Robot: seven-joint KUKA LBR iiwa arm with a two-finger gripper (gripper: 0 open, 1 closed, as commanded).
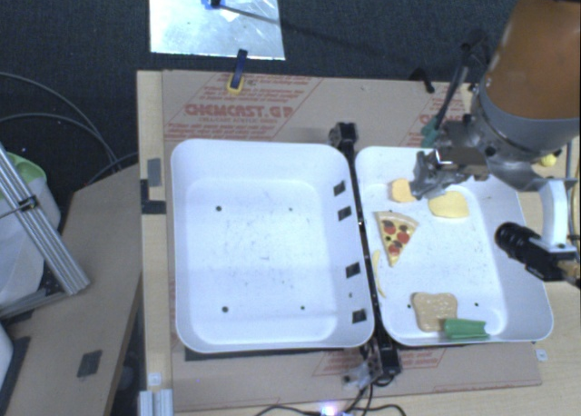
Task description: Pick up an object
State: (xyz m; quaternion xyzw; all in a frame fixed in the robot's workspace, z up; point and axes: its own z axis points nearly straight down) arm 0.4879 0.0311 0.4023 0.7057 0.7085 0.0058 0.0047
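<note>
While reaching from right, pincer (pixel 428 180) low over right bin (pixel 522 310), beside yellow piece (pixel 402 191).

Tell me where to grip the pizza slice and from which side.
Grip the pizza slice across its narrower lower half, coming straight down from above. It lies flat in the right bin, wide crust up, point toward the near edge, with free floor on both long sides.

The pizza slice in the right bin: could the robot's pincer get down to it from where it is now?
Probably yes. The pizza slice lies flat on the right bin floor with bare space all round it, nothing on top, and the pincer hangs just above and beside it.
</note>
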